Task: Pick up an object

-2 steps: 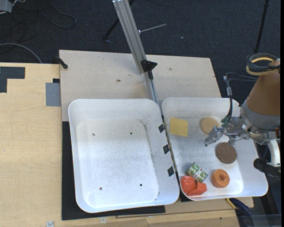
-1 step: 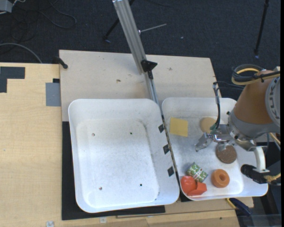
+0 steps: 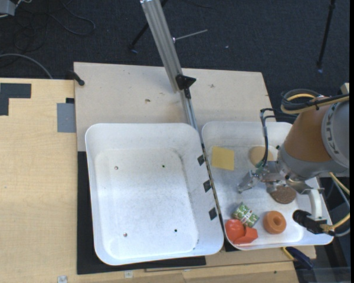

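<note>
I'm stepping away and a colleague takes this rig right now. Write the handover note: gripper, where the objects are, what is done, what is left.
Gripper: low inside the right bin, arm reaching in from the right. No object visible between its fingers; whether they are open or shut cannot be told.
Objects, all in the right bin: yellow square piece near the divider, tan round piece beside the arm, brown disc under the wrist, green patterned item, red piece, orange ring.
Done: arm is down among the objects.
Left: grasp and lift one; nothing is picked yet.
</note>
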`<state>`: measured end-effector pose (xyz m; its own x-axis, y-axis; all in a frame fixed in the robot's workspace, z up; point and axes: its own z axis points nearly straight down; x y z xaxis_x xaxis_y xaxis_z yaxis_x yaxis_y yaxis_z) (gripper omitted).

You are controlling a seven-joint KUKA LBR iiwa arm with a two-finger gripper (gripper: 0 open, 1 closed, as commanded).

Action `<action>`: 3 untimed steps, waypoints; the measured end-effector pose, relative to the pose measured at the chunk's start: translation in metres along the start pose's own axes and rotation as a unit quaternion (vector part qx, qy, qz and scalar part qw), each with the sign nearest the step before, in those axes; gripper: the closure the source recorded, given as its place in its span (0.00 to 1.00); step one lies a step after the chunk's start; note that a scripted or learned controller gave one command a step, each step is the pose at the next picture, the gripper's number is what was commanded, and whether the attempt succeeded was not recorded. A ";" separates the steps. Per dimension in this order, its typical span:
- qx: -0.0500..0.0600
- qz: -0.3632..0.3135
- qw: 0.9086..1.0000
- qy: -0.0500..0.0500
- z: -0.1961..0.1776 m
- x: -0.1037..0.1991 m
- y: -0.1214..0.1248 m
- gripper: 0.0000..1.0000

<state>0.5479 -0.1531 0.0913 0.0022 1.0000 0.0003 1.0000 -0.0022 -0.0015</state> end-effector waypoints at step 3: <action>-0.002 0.000 1.000 0.000 -0.113 -0.007 -0.010 1.00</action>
<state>0.5384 -0.1599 0.2045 0.0026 1.0000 -0.0007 1.0000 -0.0026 0.0020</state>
